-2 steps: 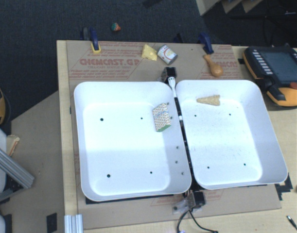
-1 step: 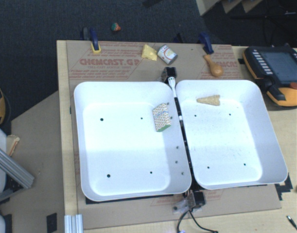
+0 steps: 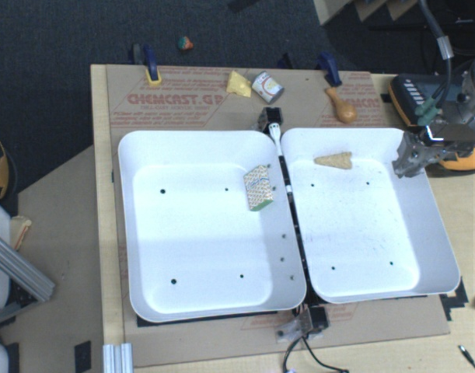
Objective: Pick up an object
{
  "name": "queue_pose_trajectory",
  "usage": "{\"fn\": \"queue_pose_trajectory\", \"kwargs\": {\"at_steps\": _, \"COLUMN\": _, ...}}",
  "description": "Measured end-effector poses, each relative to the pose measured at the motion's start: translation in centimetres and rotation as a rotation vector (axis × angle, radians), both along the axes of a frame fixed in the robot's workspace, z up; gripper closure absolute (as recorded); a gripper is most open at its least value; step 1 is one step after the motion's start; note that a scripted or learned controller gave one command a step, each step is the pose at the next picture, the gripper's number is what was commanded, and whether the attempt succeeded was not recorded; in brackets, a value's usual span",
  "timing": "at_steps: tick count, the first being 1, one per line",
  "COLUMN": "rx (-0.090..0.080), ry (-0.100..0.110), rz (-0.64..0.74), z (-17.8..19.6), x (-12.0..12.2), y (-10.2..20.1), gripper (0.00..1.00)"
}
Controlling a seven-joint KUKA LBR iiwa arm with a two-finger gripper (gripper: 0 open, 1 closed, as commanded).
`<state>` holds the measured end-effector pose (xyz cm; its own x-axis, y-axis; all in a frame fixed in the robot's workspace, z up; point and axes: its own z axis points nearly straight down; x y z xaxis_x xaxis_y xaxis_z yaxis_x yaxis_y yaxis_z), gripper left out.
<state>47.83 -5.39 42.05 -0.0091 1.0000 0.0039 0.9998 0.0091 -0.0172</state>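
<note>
Two candidate objects sit in the bins, and neither is lifted. You have a tan cone-shaped piece point(image 3: 333, 160) in the right bin point(image 3: 424, 263), near that bin's far wall; its long axis runs roughly parallel to that wall, narrow tip pointing toward the divider between the bins, wider end toward the arm. You also have a patterned box point(image 3: 258, 186) in the left bin point(image 3: 144, 286), close to the divider side, long axis running roughly far-to-near with a slight tilt.

Progress, as judged: the pick has not begun. The gripper point(image 3: 412, 160) hangs at the right bin's far right corner, over the rim, well apart from the cone and farther still from the box. Nothing shows between its fingers. Jaw state: you cannot tell from this angle whether they are spread or pressed together.

Left to do: travel over an object, descend, close, lift. The cone is the nearer choice.

Outside the bins, beyond the right bin's far wall, lie a yellow wedge point(image 3: 239, 85), a small carton point(image 3: 267, 87) and a wooden-looking piece point(image 3: 342, 107) on the board point(image 3: 183, 99).
</note>
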Motion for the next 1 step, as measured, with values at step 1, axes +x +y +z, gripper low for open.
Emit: {"fn": "queue_pose_trajectory", "kwargs": {"at_steps": 1, "rx": -0.009, "ry": -0.022, "rz": -0.018, "z": 1.21, "x": 2.36, "y": -9.81, "gripper": 1.00}}
